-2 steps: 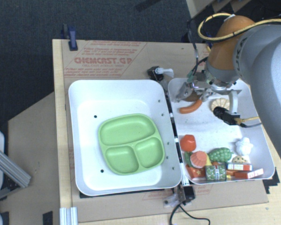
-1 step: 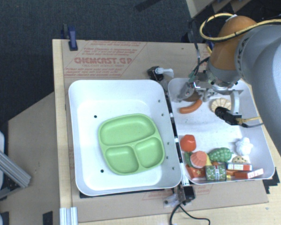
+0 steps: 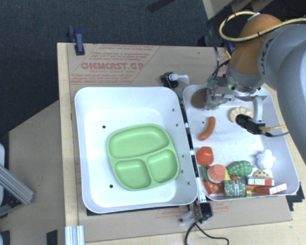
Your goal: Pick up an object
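The right bin (image 3: 283, 152) holds several toy foods. In its far left corner lies a brown round piece (image 3: 196, 99), and my gripper (image 3: 212, 102) hangs low right beside it, at its right edge. An orange-red sausage (image 3: 207, 128) lies a little nearer than the gripper. To the gripper's right sits a tan ridged cookie (image 3: 237, 112). Nothing shows between the gripper and the bin floor that is lifted.
Along the right bin's near edge cluster a red tomato (image 3: 204, 155), an orange piece (image 3: 216, 173), a green broccoli (image 3: 239, 167), a green can (image 3: 235, 188), a white piece (image 3: 265, 159) and a small red-white box (image 3: 266, 181). The left bin (image 3: 92, 111) holds a green divided plate (image 3: 142, 155).
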